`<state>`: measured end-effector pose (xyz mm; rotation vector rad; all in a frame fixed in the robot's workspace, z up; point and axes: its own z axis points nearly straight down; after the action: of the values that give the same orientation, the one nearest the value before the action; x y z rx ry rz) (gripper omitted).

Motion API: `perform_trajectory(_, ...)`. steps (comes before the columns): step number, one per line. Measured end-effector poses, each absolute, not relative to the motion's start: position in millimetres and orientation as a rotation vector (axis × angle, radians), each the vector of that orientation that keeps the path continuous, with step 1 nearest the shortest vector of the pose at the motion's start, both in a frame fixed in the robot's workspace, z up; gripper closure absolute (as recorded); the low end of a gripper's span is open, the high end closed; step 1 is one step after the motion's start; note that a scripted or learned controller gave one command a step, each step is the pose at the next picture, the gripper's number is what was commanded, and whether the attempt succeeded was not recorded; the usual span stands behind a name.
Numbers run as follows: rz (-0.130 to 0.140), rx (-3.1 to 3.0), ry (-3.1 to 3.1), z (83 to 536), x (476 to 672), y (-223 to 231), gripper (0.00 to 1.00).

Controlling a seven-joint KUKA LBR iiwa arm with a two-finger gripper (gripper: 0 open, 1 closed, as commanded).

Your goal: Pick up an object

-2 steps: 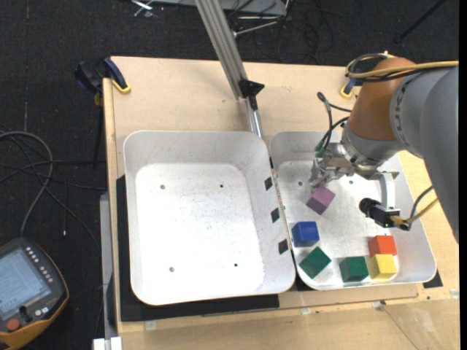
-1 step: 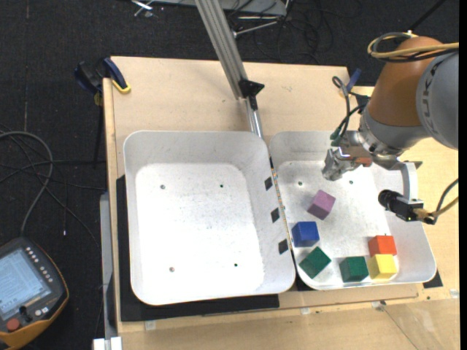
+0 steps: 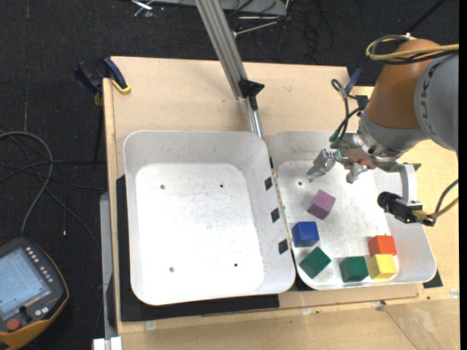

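The gripper (image 3: 337, 165) is seen spread wide, nothing held, above the right bin (image 3: 413, 270). The purple block (image 3: 321, 204) lies tilted, cornerwise. No writing is readable.

1. Pendant (image 3: 25, 286): far left of the gripper, on the dark floor beyond the bench.
2. Clamp (image 3: 102, 75): well left of the gripper, at the bench's far left corner.
3. Metal rail (image 3: 222, 39): left of the gripper, slanting down toward the bins.
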<state>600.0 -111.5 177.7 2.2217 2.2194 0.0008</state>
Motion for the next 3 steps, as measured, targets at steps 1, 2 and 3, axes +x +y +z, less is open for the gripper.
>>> perform_trajectory(1,0.006,2.209,2.229,196.7,624.4,-38.2,0.0)
perform_trajectory(2,0.008,2.216,2.21,270.7,681.7,-95.0,0.0)
perform_trajectory(3,-0.011,2.232,2.222,204.2,609.8,-113.3,0.0)
